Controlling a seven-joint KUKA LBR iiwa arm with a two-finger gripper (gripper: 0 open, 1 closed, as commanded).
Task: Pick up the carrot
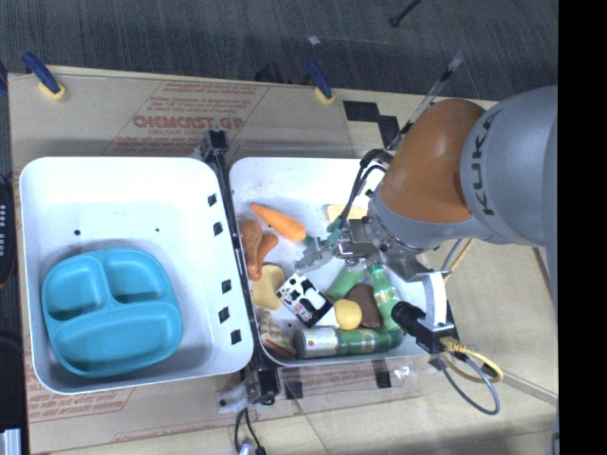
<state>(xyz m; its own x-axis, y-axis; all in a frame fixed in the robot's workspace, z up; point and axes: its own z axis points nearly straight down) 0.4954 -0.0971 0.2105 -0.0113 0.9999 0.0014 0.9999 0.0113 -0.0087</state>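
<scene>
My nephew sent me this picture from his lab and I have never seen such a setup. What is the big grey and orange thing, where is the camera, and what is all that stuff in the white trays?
The big grey machine with the orange band is a robot arm, reaching in from the right. The single camera is fixed above the bench and looks down at a slant. At the arm's end is a two-finger gripper, low over the right white bin; its fingers are too hidden to judge, and nothing is seen held.

That bin holds a jumble: an orange carrot, which the arm is meant to pick up, a brownish sausage-shaped piece, a green bottle lying on its side, a black-and-white box and other small items. The left white bin holds a light blue divided plastic tray.
</scene>
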